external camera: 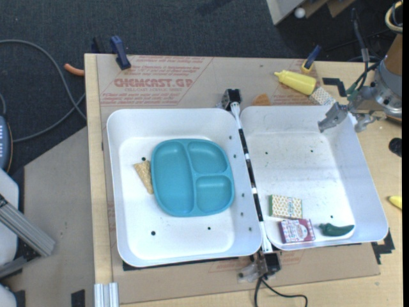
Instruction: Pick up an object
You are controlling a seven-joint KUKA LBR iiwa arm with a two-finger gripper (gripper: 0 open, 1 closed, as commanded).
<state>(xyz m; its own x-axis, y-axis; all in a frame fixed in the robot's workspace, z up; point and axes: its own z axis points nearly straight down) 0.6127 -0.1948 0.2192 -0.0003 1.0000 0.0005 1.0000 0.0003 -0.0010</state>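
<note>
Overhead, the claw [346, 115] is seen open and holding nothing at the right bin's [307, 152] upper right rim; a green packet [285, 206], pink packet [296, 230] and dark green object [337, 229] are placed along its lower edge.

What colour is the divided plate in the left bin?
Teal blue divided plate, clearest in the camera view.

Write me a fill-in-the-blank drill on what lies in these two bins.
1. The teal divided plate lies in the ____ bin as the camera sees it.
2. A cracker pokes out from under the plate's ____ edge.
3. Of the two small packets in the other bin, the pink packet lies ____ the camera than the green packet.

Missing words: left; left; nearer
</note>
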